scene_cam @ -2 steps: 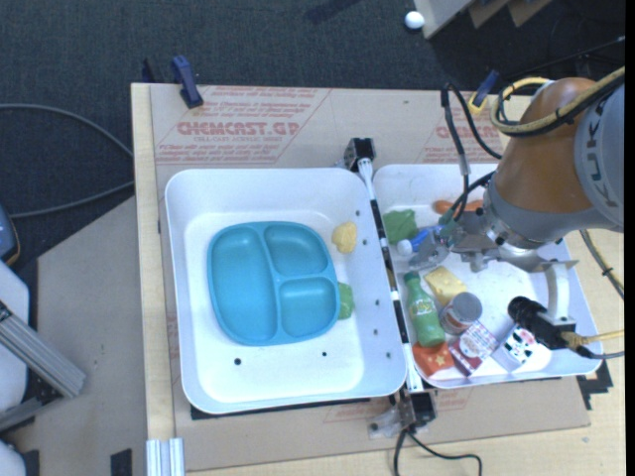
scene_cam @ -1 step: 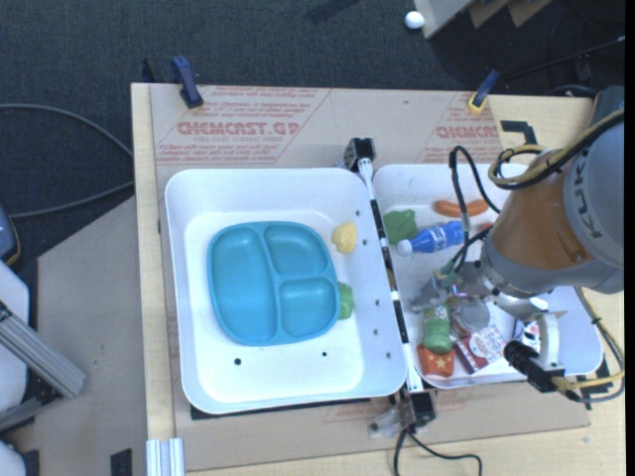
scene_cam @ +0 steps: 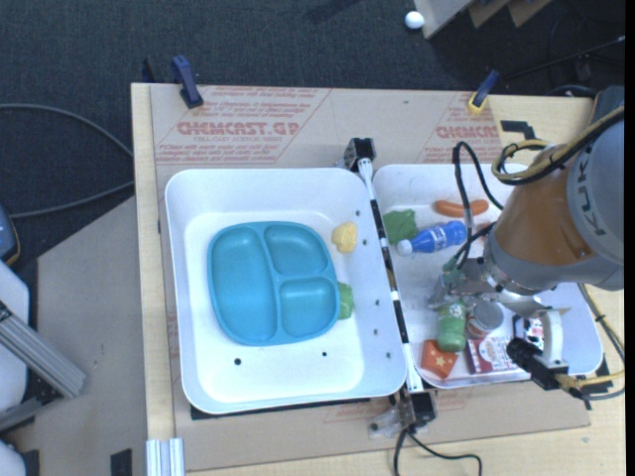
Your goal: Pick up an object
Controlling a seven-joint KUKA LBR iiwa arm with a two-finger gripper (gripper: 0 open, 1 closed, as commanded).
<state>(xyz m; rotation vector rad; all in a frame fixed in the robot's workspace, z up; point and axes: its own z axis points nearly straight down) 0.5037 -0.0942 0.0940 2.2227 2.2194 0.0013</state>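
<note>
My arm [scene_cam: 585,206]: rounded grey casing with a broad orange band [scene_cam: 541,231] above the wrist. Black cables [scene_cam: 476,181] loop along its left side beside a yellowish coiled one [scene_cam: 516,162]. A metallic grey wrist section [scene_cam: 516,291] carries the gripper [scene_cam: 458,291], built of small dark metal parts.

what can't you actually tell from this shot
- Gripper, camera view: the wrist covers the fingers, so open or shut is unclear.
- Green item in the left bin: tucked behind the blue divided plate; its shape is hidden.
- Red packet and carton in the right bin: print too small to read.
</note>
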